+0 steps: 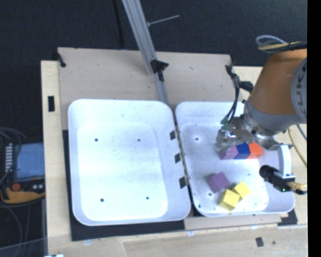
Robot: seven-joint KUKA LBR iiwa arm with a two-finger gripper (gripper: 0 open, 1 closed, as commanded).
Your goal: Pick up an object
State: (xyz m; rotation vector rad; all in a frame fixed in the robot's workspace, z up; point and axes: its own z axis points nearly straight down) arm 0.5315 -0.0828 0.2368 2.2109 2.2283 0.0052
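Note:
My gripper [226, 143] hangs low over the middle of the right bin [195, 127], under the orange wrist band. Right beside it lie three small blocks in a row: a purple one [229, 152], a blue one [243, 149] and an orange one [255, 150]. The purple block touches or sits just under the gripper's tip. Nearer the front of the bin lie a larger purple block [218, 181] and two yellow blocks [229, 198] [242, 189].
The left bin [120, 159] sits alongside, split from the right one by a ridge with black clips [177, 157]. A slanted metal rail [144, 42] rises from the back. A black fitting [273, 176] on a white bracket sits at the right bin's right edge.

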